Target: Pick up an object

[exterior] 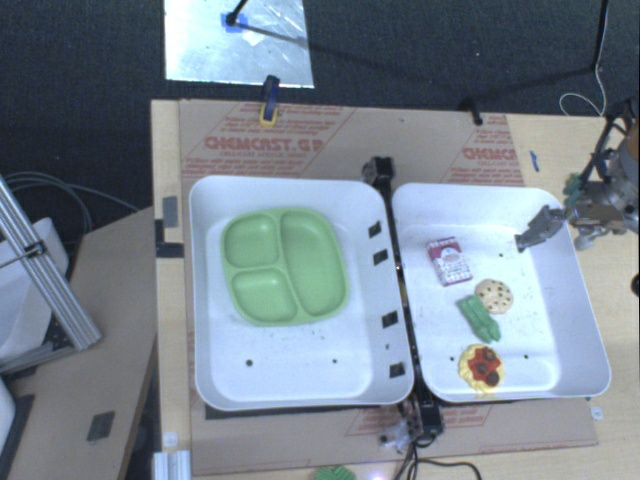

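The right white bin (560, 298) holds a small red and white box (449, 261), a round tan cookie (493, 295), a green toy vegetable (479, 318) and a yellow and red pizza slice (481, 366). My gripper (537, 230) hangs over the bin's upper right part, well to the right of the red box and above the cookie. Nothing shows between its dark fingers.
The left white bin (210, 358) carries a green divided tray (284, 267). Black clips line the seam between the bins (391, 288). A metal sheet (238, 26) lies on the floor beyond the bench. An aluminium frame (40, 278) stands at the left.
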Action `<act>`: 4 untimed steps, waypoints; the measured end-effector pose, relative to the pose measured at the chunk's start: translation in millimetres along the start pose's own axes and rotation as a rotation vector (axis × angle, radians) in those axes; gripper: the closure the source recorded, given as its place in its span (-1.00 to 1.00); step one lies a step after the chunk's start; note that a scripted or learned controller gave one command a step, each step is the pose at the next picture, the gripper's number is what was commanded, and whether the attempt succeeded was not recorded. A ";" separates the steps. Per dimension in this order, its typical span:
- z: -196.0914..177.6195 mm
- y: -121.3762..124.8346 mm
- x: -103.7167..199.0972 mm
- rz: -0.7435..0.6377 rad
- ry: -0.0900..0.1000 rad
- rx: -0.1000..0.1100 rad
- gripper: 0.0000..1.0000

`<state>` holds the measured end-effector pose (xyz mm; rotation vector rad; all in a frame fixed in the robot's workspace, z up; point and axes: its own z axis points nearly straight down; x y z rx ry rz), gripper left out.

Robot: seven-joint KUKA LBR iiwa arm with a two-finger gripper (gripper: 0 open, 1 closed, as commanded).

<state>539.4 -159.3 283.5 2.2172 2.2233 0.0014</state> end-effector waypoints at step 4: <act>93.7 31.9 99.5 -0.010 0.002 -0.010 1.00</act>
